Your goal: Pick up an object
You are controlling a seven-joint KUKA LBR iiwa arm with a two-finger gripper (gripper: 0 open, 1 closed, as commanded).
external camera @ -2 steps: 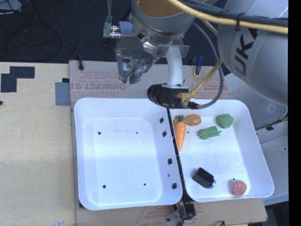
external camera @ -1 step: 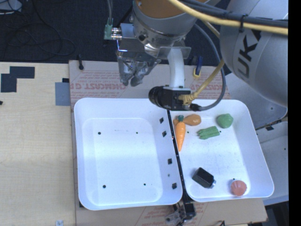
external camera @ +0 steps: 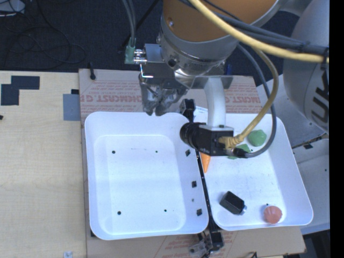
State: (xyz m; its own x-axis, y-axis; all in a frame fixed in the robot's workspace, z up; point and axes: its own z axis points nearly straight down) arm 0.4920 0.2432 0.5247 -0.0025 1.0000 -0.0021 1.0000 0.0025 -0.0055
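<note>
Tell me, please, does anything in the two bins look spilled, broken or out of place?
Nothing stands out. The right bin holds a black block, a round pink piece, a green piece and an orange piece partly hidden by the arm; all lie inside it. The gripper hangs above the left bin's far edge.

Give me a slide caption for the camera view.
Gripper above the bins' far edge; black block in right bin.
</note>
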